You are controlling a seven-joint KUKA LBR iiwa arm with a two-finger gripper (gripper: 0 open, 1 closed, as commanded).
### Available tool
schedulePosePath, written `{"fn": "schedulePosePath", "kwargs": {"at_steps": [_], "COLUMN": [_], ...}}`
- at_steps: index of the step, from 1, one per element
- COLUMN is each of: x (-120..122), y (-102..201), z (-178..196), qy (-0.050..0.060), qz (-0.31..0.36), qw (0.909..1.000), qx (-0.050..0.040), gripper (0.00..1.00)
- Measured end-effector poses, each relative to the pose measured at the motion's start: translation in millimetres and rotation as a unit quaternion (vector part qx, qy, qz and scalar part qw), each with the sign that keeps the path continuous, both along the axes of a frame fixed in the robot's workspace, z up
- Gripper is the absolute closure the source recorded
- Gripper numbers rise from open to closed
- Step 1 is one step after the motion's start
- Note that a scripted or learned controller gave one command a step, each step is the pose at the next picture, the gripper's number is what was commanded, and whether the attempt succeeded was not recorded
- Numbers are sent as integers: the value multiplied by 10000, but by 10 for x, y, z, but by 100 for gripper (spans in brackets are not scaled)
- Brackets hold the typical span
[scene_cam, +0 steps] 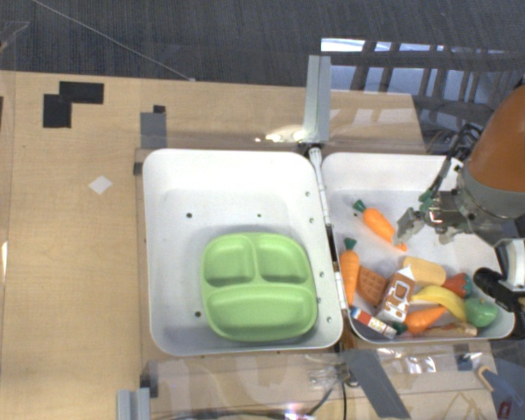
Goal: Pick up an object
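Note:
The right bin [385, 169] holds a heap of toy food. An orange carrot [378, 224] with a green top lies near its middle. A second carrot [350, 269] lies along the left wall. Toward the front sit a brown waffle piece [372, 285], a small carton [401, 294], a yellow banana [439, 297], a tan bread piece [423, 272] and a green item [481, 313]. My gripper [424, 227] hangs over the right bin, just right of the first carrot. It is open with nothing between its fingers.
The left bin [236, 173] holds a green divided plate [259, 285] toward its front. A metal post [318, 103] stands behind the wall between the two bins. Wooden bench top stretches to the left.

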State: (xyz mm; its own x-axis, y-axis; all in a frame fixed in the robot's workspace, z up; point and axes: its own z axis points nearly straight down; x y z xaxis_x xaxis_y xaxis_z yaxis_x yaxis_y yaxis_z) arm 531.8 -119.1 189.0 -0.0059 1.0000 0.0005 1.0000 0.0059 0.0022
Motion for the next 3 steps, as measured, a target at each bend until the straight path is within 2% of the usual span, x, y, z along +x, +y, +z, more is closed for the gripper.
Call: {"fn": "schedulePosePath", "kwargs": {"at_steps": [1,2,3], "x": [495,513,657], "y": [141,151,1037], "z": [-908,-792,181], "qy": [-18,-44,-14], "qz": [-233,-238,-711], "qw": [9997,9997,9975], "qx": [-1,6,5], "gripper": [0,100,100]}}
